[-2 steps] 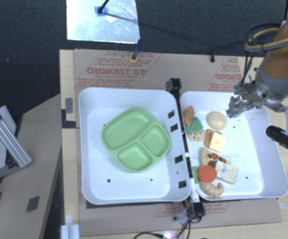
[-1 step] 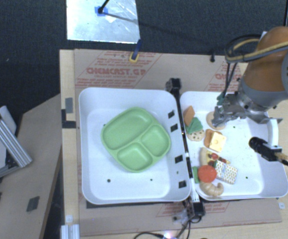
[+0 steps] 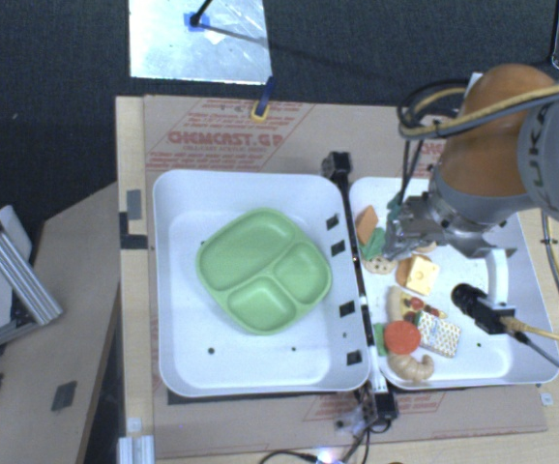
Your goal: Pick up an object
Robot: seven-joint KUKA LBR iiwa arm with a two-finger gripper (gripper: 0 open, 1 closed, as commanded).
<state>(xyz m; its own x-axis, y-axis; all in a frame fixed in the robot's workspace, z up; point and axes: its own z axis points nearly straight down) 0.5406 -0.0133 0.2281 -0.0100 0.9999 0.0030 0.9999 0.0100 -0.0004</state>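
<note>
My gripper hangs low over the upper left of the right bin, just above and beside a yellow cheese block. Left of it lie an orange-brown piece, a green item and a pale spotted cube. Toward the front sit a yellow banana-like piece, a red tomato, a checkered packet and a tan croissant. The arm's wrist hides the bin's back part.
The left bin holds a green divided plate. A black-clipped divider separates the two bins. A silver sheet lies on the dark floor beyond the bench.
</note>
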